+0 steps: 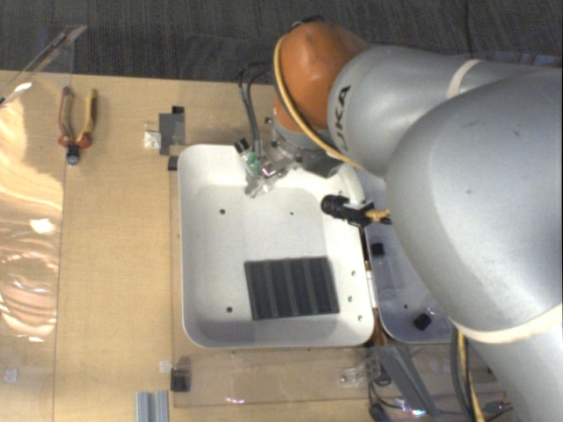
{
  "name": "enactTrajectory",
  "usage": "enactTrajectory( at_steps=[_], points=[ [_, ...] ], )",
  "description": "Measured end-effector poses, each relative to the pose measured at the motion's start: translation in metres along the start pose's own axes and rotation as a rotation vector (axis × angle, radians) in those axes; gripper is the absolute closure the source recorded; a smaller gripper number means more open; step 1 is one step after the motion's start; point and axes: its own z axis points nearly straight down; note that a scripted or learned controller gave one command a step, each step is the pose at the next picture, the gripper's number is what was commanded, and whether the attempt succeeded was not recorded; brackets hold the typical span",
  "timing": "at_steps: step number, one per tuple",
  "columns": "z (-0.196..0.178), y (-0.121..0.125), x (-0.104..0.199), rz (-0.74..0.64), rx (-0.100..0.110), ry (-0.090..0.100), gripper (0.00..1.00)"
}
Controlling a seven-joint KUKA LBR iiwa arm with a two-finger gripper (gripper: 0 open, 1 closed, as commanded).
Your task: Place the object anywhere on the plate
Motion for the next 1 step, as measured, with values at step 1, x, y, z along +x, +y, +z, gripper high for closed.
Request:
enactTrajectory(
  at_steps=[1],
  points=[
    [-0.0157,0.0193,0.0674,0.230,0.001,-0.003,1.00]
  ],
)
